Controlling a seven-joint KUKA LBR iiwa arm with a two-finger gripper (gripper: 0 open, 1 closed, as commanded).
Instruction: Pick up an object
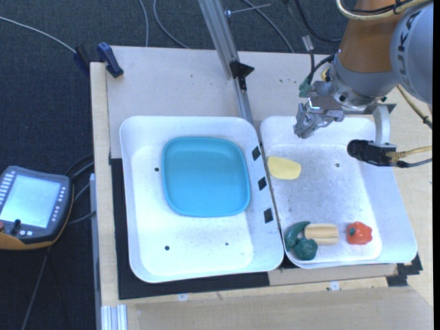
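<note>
So the arm [385, 40] comes in from the right with its orange band up top, and the gripper [307, 126] is hanging over the far edge of the right bin [385, 205]. The fingers look pressed close together with nothing between them, though they're small and dark so I wouldn't swear to it. Using that right bin as the reference: the yellow chip-shaped piece [283, 168] lies flat near its far-left corner, just below and a little left of the gripper, not touching it. Along the bin's near edge there's a row of toy food: a dark green vegetable [300, 242] in the near-left corner, a tan bread-like block [321, 234] touching it on the right, and a red tomato-looking piece [358, 233] a bit further right, apart from the block. A black cylindrical part [368, 150] hangs below the arm over the bin's far-right side. Left of the right bin, touching it along the middle seam, sits the left bin [141, 205] with a light blue tray [205, 176] in it. Way off to the left of both bins, off the bench, there's a teach pendant [31, 205].
</note>
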